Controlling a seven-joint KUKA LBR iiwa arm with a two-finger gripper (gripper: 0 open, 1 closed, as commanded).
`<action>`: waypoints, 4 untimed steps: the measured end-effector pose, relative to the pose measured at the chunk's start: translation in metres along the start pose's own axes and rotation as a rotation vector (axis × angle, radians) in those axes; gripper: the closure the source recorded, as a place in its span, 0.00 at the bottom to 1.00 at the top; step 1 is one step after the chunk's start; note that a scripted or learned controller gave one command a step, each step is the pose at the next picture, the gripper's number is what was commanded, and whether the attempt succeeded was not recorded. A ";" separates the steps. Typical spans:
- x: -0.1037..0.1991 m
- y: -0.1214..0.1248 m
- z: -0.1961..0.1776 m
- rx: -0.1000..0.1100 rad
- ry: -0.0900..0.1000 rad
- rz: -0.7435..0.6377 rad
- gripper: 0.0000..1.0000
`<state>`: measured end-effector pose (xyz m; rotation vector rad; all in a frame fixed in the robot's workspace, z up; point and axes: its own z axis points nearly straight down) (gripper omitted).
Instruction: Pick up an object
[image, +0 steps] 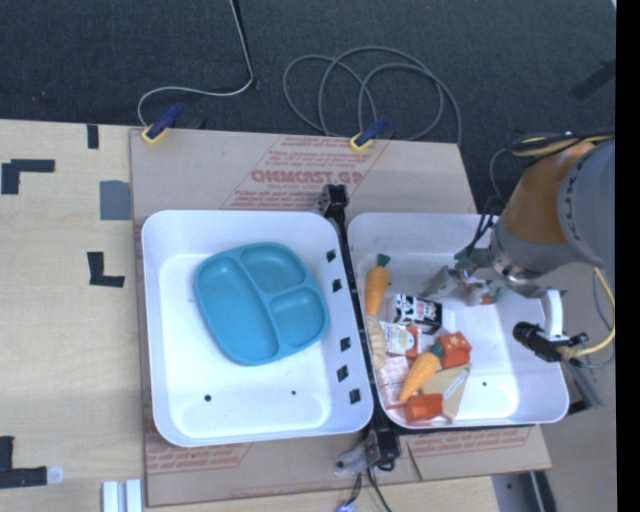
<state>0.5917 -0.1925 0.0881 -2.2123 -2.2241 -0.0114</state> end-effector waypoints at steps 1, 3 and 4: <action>-0.020 0.061 0.001 -0.006 -0.008 0.001 0.00; -0.032 -0.011 0.000 -0.005 -0.013 0.003 0.00; 0.063 0.030 -0.055 0.000 -0.008 0.002 0.00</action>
